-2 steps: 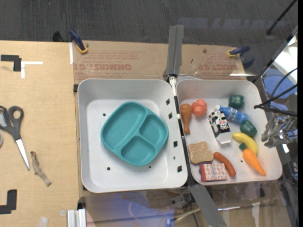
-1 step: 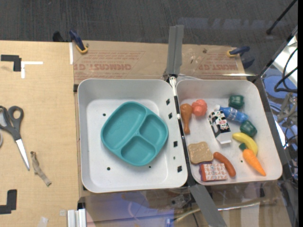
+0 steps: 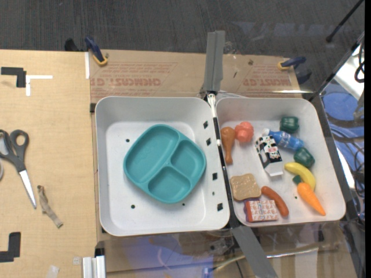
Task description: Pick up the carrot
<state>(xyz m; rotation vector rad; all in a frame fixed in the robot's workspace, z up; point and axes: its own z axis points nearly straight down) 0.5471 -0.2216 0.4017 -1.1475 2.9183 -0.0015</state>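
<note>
The carrot (image 3: 310, 198) is orange with a green top and lies at the near right corner of the right bin (image 3: 327, 141), pointing toward the bin's front right. A yellow banana (image 3: 302, 174) lies just behind it, touching its green end.
The right bin also holds a drumstick (image 3: 228, 142), a pink-orange fruit (image 3: 244, 131), a milk carton (image 3: 270, 153), a blue bottle (image 3: 284, 139), two green pieces (image 3: 289, 123), toast (image 3: 245, 186), a sausage (image 3: 275, 200) and a red packet (image 3: 261, 211). A teal divided plate (image 3: 164, 163) lies in the left bin (image 3: 107, 155). Scissors (image 3: 18, 158) rest on the bench at left.
</note>
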